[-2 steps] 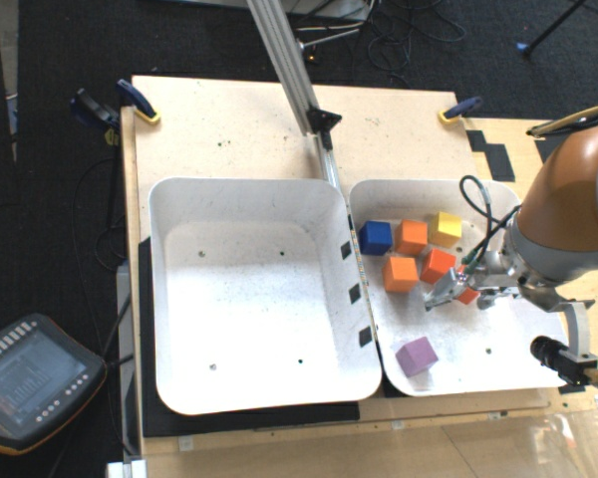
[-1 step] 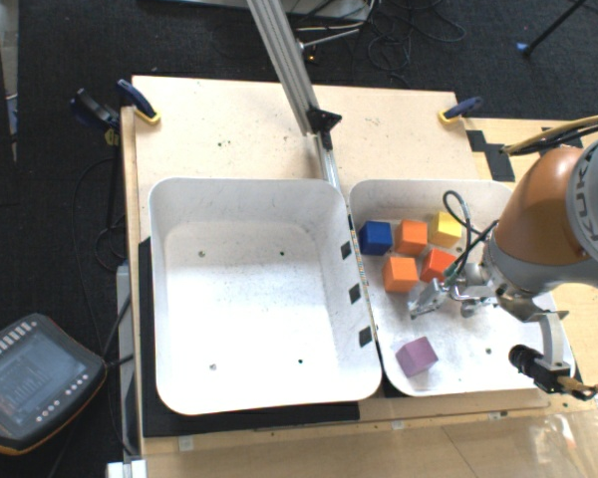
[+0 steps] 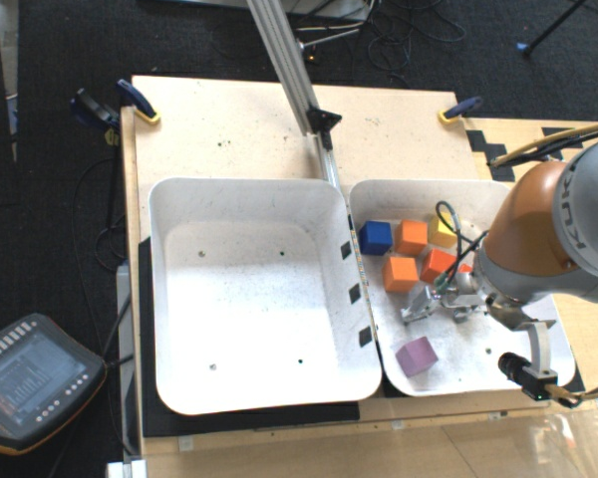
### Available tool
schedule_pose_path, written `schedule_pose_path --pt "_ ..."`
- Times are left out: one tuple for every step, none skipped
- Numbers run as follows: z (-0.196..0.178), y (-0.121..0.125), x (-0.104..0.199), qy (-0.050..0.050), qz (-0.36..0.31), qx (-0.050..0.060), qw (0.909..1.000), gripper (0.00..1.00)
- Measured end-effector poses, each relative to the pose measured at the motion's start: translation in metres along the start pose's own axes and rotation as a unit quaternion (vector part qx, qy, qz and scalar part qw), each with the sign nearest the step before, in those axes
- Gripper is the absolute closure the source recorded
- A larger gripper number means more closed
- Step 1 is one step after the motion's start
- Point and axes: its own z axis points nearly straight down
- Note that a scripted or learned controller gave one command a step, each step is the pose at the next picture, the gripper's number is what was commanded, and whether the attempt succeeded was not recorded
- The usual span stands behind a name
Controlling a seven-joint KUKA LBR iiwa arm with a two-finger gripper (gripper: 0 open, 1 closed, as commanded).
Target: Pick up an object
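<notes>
While arm bends low, tool (image 3: 431, 305) sits beside orange block (image 3: 402, 272).

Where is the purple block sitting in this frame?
The purple block lies in the right bin, near its front edge, apart from the cluster of blocks and just below the end effector.

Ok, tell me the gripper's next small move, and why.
Probably straight down, then close. The gripper sits low in the right bin, just below the orange cubes, and nothing shows between its fingers. The purple cube lies apart, nearer the front.
</notes>
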Motion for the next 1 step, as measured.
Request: schedule_pose_path --pt "-0.0117 0.0011 -0.0001 0.000 0.000 -0.002 1.0000 1.00"
